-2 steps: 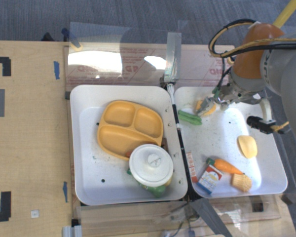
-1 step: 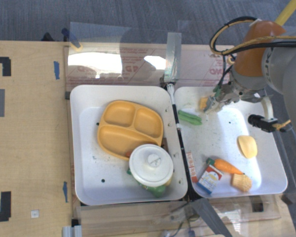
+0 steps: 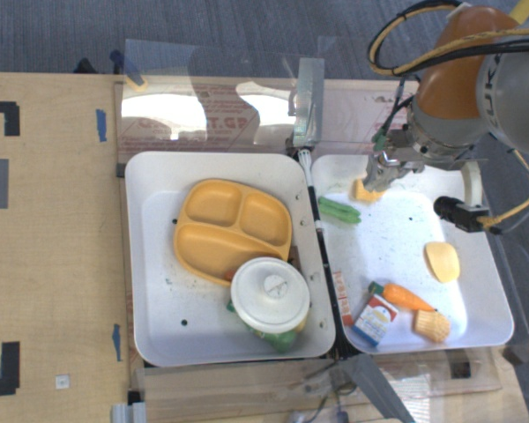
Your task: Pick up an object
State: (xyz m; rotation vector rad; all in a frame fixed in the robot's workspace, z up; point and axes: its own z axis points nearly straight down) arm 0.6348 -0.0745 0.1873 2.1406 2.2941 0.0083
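My gripper [image 3: 376,176] hangs over the far left part of the right bin [image 3: 494,263], directly above a small yellow cheese-like piece [image 3: 365,192]. Its tip seems to touch or hover just over that piece. A green pod [image 3: 339,211] lies just left of it, near the bin's left wall. Farther forward in the same bin rest a pale yellow oval [image 3: 442,261], an orange carrot [image 3: 405,297], a small carton [image 3: 375,317] and a yellow waffle-like piece [image 3: 432,326].
The left bin [image 3: 145,263] holds a yellow divided plate [image 3: 231,227] and a white lidded bowl [image 3: 270,293] overlapping its front edge. A metal post [image 3: 308,104] stands behind the divider between the bins. Cables loop above the arm's orange band [image 3: 463,60].
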